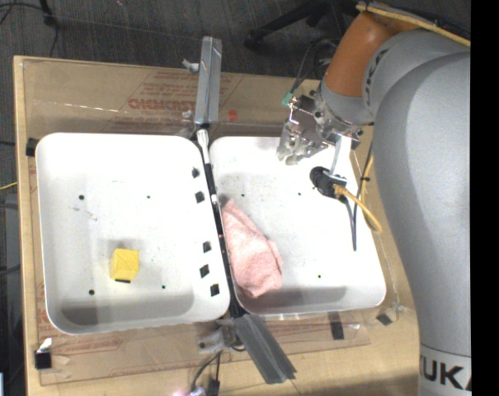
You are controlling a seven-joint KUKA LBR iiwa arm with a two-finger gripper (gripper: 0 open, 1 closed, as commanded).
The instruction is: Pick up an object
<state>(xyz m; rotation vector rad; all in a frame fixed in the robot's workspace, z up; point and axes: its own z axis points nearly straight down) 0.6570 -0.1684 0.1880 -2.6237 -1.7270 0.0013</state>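
Observation:
A pink cloth [251,250] lies crumpled in the right bin [315,246], against its left wall near the divider. A small yellow block [124,264] sits on the floor of the left bin [109,196], towards the front. My gripper [296,148] hangs over the far edge of the right bin, well up and to the right of the cloth. Its two fingers point down with a small gap and nothing between them.
A grey metal bar [206,85] stands behind the bins at the divider, and another [261,349] lies at the front. A black cable with a yellow end [344,196] dangles from the wrist over the right bin. The big grey arm covers the right side.

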